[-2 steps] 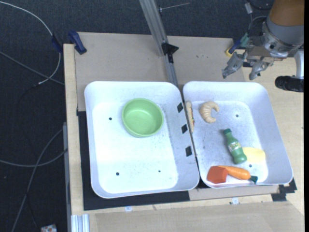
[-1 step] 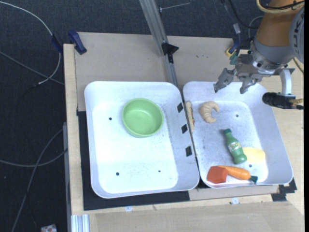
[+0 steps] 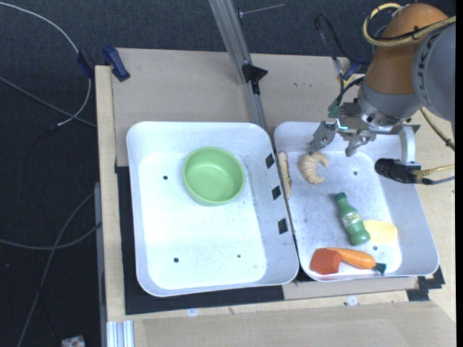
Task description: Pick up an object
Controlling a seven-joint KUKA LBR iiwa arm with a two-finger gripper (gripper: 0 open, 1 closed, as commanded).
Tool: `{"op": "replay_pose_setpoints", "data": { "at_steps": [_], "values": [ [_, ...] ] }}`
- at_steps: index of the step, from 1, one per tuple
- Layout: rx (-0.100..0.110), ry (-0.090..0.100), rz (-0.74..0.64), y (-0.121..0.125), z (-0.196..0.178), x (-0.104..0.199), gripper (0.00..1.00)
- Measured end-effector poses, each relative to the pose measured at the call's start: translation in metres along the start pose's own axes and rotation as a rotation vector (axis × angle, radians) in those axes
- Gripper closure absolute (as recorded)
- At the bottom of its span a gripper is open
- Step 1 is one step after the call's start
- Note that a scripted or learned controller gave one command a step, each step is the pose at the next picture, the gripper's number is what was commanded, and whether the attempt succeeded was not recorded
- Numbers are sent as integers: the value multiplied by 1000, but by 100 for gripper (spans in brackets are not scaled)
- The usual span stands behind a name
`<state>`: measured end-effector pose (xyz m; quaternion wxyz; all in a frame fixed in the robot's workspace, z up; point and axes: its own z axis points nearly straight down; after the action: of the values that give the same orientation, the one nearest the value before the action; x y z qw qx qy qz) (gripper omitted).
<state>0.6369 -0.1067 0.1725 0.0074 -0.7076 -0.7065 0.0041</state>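
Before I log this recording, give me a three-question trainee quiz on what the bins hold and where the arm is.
1. True or false: the round light-green plastic bowl lies in the right white bin.
2. Which item lies nearest the gripper? A) the orange toy carrot B) the pale curved croissant-shaped toy C) the small green plastic bottle
3. Fill in: the pale yellow block touches the green ____.

Key: 1 false, it lies in the left white bin. 2 B. 3 bottle.
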Motion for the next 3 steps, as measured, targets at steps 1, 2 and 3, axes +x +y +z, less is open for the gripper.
{"op": "replay_pose_setpoints", "data": {
  "at_steps": [1, 2, 3],
  "values": [
    [0, 0, -1, 6, 46, 1, 0],
    [-10, 2, 0, 8, 28, 2, 100],
    [-27, -5, -2, 15, -37, -3, 100]
  ]
}}
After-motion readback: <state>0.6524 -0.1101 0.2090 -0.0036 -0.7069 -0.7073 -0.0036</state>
